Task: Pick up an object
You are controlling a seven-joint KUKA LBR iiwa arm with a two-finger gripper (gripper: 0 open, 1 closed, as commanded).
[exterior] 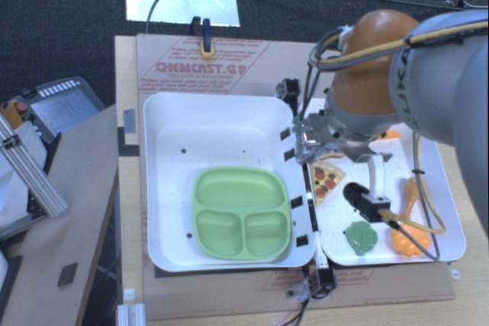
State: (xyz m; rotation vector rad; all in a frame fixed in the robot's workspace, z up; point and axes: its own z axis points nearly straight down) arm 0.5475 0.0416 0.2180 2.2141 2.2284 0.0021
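My pincer (327, 151) hung over the right bin (452, 219); whether it was spread or pressed together, I could not tell. The toy pizza slice (325, 181) lay just at its 6 o'clock. It was probably light, stiff, flat and slick, so best pinched across its thin edges.

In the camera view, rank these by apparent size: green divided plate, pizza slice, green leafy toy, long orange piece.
1. green divided plate, by far the largest.
2. long orange piece, slim but long.
3. pizza slice and green leafy toy look about alike, so I won't rank them.
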